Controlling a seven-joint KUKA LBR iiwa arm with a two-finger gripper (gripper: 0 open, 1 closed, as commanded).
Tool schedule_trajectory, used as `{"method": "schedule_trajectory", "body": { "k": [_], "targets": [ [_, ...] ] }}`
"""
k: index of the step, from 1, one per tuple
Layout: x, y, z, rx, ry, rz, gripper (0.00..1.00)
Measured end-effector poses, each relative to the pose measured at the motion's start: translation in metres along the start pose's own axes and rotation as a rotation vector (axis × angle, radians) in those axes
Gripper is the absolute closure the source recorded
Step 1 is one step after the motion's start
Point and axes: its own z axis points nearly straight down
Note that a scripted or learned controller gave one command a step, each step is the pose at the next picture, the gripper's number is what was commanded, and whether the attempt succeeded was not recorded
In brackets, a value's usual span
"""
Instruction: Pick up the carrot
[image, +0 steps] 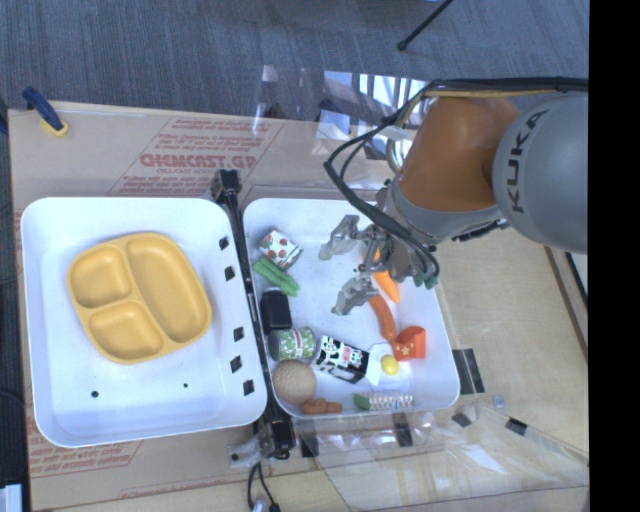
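From the right the grey arm (520, 160) reaches over the right bin (440, 340), its orange band bulking large above the wrist and black cables looping around it. The wrist points down and leftward, so the gripper (347, 268) hangs over the far-middle part of that bin. Its two metal fingers (340, 236) stand spread apart, one toward the far side and the other nearer, with bare white bin floor showing between them. Nothing sits between them.

The carrot (384, 303) lies just right of the nearer finger, a slim orange piece running from below the wrist down toward the near side of the bin; its upper end is partly covered by the wrist hardware, so whether it touches the gripper body cannot be told. Just beyond its near end sits a red block (410, 343).

Elsewhere in the right bin, along the left wall, lie a strawberry-printed cube (279, 248), a green pod (276, 276) and a dark can (275, 311). Near the front edge are a round tan ball (294, 381), a cow-patterned carton (342, 359) and a white-and-yellow egg piece (385, 365).

The left bin (60, 400) holds a yellow divided plate (138, 295), lying flat in its far-left part, well apart from the arm.
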Motion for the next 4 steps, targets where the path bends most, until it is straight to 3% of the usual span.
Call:
{"method": "schedule_trajectory", "body": {
  "k": [1,2,3,4],
  "targets": [
    [-0.049,-0.052,0.023,0.000,0.000,0.051,0.00],
    [-0.041,-0.090,0.115,-0.001,0.001,0.034,0.00],
    [-0.044,-0.088,0.102,0.000,-0.005,0.026,1.00],
    [-0.060,-0.078,-0.014,0.002,-0.011,0.193,1.00]
  ]
}}
